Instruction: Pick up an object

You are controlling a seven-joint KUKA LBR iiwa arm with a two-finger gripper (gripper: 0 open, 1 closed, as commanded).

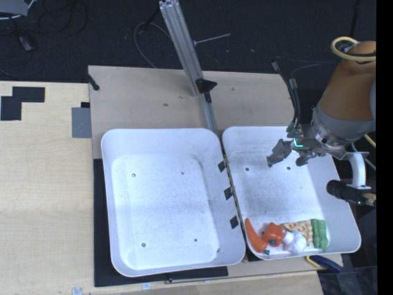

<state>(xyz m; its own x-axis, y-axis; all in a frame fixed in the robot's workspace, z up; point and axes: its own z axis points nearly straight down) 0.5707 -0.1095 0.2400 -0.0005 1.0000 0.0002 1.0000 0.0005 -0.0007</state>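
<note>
Hovered with jaws (pixel 287 157) open and holding nothing above the right bin (pixel 344 241), well apart from the toy pile (pixel 288 235).

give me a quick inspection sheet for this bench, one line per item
surface: two shallow white bins side by side, left bin and right bin, on a tan board
job's things: small pile of objects bunched at the near edge of the right bin, red, orange, white and green pieces
clutter: nothing seen
grippers: gripper above the right bin's far half, apart from the pile, nothing between its fingers
cables: dark cables on the black floor behind
surroundings: slanted metal rail
</note>
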